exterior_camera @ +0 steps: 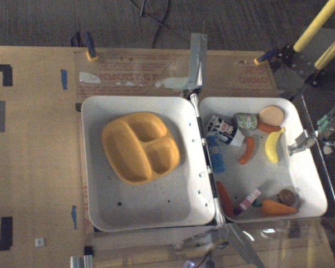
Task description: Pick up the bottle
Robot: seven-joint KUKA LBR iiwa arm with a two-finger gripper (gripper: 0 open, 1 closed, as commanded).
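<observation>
The bottle [248, 200], label unreadable, lies low in the right bin [307, 175]; gripper [301, 143] state perhaps indiscernible.

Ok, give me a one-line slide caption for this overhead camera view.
Gripper at the right bin's edge, bottle lying among toy food; yellow divided plate in the left bin.

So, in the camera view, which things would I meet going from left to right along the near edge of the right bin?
Red pepper → small bottle → orange carrot, with a brown round thing just behind it.
</observation>
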